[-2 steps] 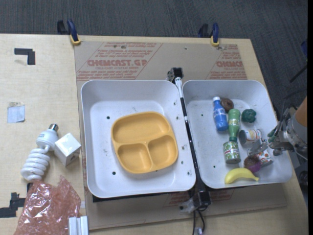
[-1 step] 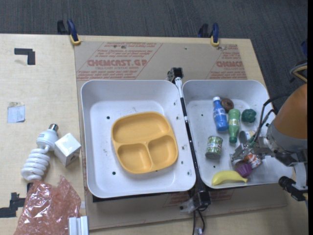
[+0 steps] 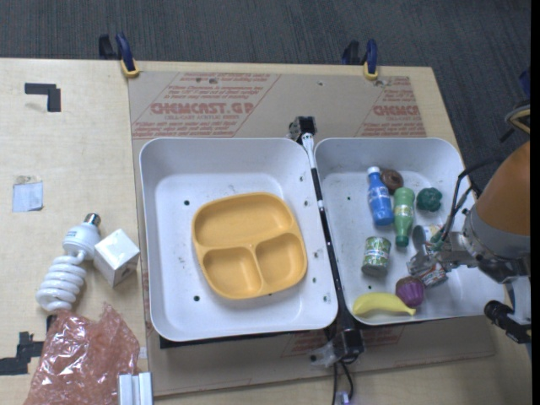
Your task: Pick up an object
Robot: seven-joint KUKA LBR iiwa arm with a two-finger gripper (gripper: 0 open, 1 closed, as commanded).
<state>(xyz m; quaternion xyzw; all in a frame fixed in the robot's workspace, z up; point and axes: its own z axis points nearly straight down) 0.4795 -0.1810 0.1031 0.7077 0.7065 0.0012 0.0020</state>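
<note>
Bench carries two shallow white bins side by side. We note the left bin [image 3: 160,226] holds a yellow divided tray [image 3: 250,245] with three compartments, lying flat near the bin's middle.

We find the loose objects in the right bin [image 3: 337,175]. A blue bottle [image 3: 379,196] with a white cap lies toward the far side, a small brown round item [image 3: 391,178] just beside its top. A green bottle [image 3: 404,214] lies just right of the blue one, and a dark green lump [image 3: 430,199] sits near the bin's right wall. A small can [image 3: 376,255] with a greenish label stands nearer the middle. A banana [image 3: 384,305] lies along the near wall, and a purple round object [image 3: 410,292] sits just beside its right end.

We see the arm entering from the right, its orange band at the frame edge. The gripper [image 3: 427,268] is low in the right bin, just above the purple object and right of the can. We cannot tell how its end stands, nor whether it touches the purple object; nothing is visibly lifted.

Outside the bins, on the left, we log a spiral light bulb [image 3: 67,270], a small white cube [image 3: 116,256] touching it, and crumpled pinkish plastic wrap [image 3: 80,357] near the front edge.
</note>
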